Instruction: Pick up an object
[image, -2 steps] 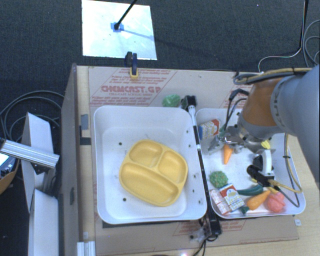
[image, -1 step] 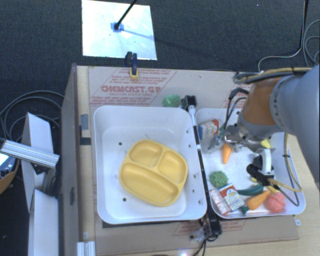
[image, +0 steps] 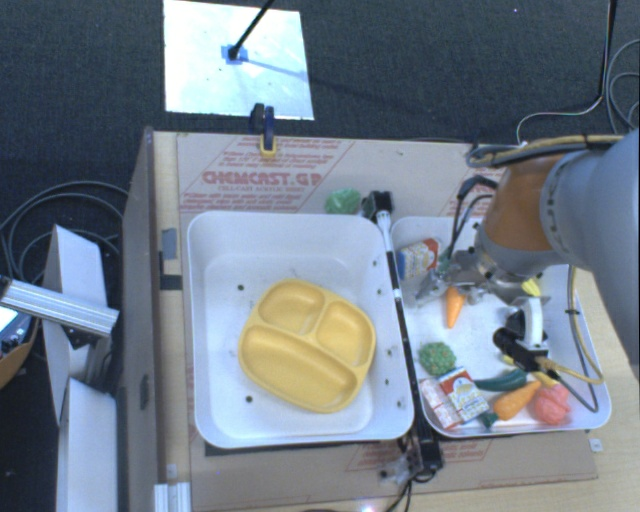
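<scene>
— Clutter all over that right-hand shallow white bin (image: 478, 345). Can you make any of it out?

— Some of it. A small orange plastic carrot (image: 453, 307) stands nearly upright near the bin's middle, with its top right at the grey two-finger gripper (image: 452, 286). I cannot tell whether the claw is spread, pressed together or pinching that carrot, because the wrist's bulk and cables crowd that spot.

— And the arm?

— The grey arm with its orange band (image: 520, 215) reaches in from the right and hangs over the bin's far right part, covering whatever lies under it.

— What's along the near edge?

— A knobbly green lump like broccoli (image: 436, 357), then a small red-and-white printed carton (image: 458, 393) lying flat by the near wall. Beside that are a long dark-green pod-shaped piece (image: 500, 381), a larger orange carrot (image: 515, 400) on its side and a pink rounded thing (image: 550, 403). They are packed close together, and the pink one is too blurred to name.

— The far left corner?

— A small packet with blue and red print (image: 418, 258) sits by the left wall, just beside the gripper.

— The other bin?

— The left white bin (image: 215, 300) holds one yellow plastic plate with three compartments (image: 308, 343), lying flat and askew. A green crumpled thing (image: 343, 202) lies outside on the brown cardboard sheet (image: 300, 170), partly cut off by the bin's rim.
</scene>
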